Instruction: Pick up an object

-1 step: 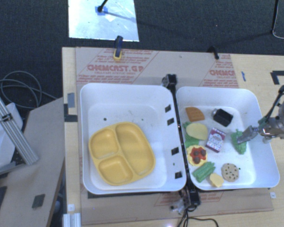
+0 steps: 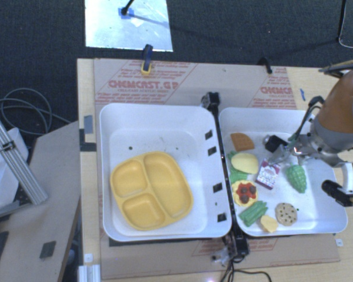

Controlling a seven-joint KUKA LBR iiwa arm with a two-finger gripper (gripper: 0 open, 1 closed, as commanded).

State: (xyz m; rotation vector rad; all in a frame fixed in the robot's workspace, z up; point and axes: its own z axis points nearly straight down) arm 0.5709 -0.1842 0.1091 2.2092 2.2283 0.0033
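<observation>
**A:** Two white bins are what you have on the bench. The left bin carries the largest item, a yellow divided tray, and nothing else I can make out.

**B:** And the right bin?

**A:** That one has all your small things. The arm comes in from the right and hangs over it, with the gripper low above a small pink carton. Just beside the carton to the right lies a green bumpy vegetable toy; to the left, a pale yellow piece and an orange-brown slice. Lower down you see a pizza slice toy, green pods, a cookie and a small yellow wedge.

**B:** Has it grabbed anything?

**A:** You can't count on it. Nothing shows between the jaws, and whether they are parted or closed I cannot tell at this size. Every object lies on the bin floor, so I judge the pick not yet made: you have the grasp and the lift left.
</observation>
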